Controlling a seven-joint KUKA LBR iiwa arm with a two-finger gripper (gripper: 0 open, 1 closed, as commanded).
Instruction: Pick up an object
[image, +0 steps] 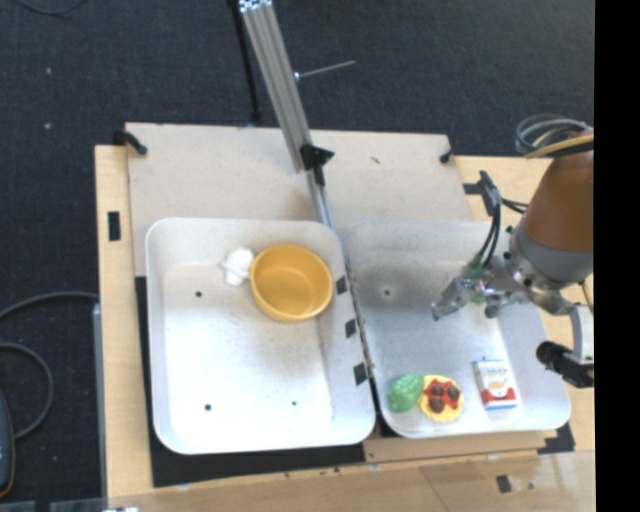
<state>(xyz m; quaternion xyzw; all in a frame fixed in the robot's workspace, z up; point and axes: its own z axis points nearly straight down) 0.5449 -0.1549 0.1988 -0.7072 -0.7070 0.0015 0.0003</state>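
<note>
Gripper (452, 298) on my arm (560, 215) hangs over the upper middle of the right bin (420, 260), reaching in from the right side of the camera view. I see its grey tip pointing left and down toward the bin floor, but from this slant I cannot tell how the tool is set, and I see no object at its tip. Along the near edge of that same bin I have three things in a row: a green object (405, 391) at the left, just beside it a small round yellow plate with red pieces (442, 397), and to the right, a little apart, a small white and red carton (495, 384) lying flat. All three lie well apart from the gripper, nearer me in the view. Over in the left bin (200, 390) I see a yellow bowl (291, 282) standing upright near the far right corner, with a small white crumpled object (238, 265) touching its left side. A metal rail (285, 90) slants down from the top of the view to the gap between the bins.
</note>
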